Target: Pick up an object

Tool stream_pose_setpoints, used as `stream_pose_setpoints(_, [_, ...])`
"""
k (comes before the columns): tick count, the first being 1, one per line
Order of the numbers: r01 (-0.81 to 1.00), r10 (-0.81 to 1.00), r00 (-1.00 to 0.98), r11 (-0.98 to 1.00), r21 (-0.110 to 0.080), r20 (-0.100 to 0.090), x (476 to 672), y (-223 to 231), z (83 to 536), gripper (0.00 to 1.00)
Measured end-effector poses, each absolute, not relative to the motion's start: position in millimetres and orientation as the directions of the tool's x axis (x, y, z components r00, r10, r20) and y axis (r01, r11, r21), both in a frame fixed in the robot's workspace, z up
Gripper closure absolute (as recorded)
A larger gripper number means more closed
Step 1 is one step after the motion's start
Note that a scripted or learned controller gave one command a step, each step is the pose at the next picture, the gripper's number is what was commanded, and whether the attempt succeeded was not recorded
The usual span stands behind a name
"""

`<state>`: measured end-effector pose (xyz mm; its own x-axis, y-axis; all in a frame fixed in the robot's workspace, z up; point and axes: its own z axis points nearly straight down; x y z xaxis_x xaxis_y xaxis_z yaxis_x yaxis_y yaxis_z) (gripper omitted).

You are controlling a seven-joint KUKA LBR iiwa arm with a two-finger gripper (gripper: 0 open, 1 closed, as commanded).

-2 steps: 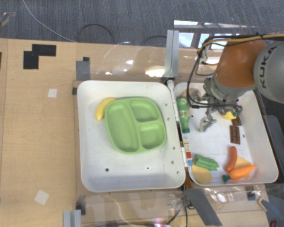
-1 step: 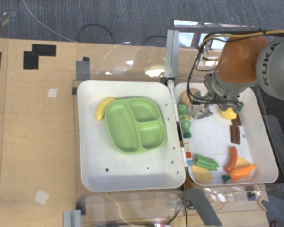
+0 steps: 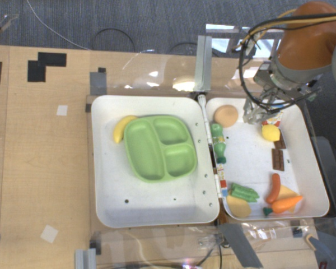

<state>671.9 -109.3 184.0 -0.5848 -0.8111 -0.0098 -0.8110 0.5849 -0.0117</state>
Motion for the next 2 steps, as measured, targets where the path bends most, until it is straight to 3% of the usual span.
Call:
stream_pose_setpoints(1, [-0.811,-0.811,-0.584,0.584,-0.009,-0.009,671.3,-108.2,182.3,0.00])
stream_pose_setpoints(2, [-0.842,-0.842,-0.540,0.540,-0.009,-0.007,604.9,-126.8,95.5,0.00])
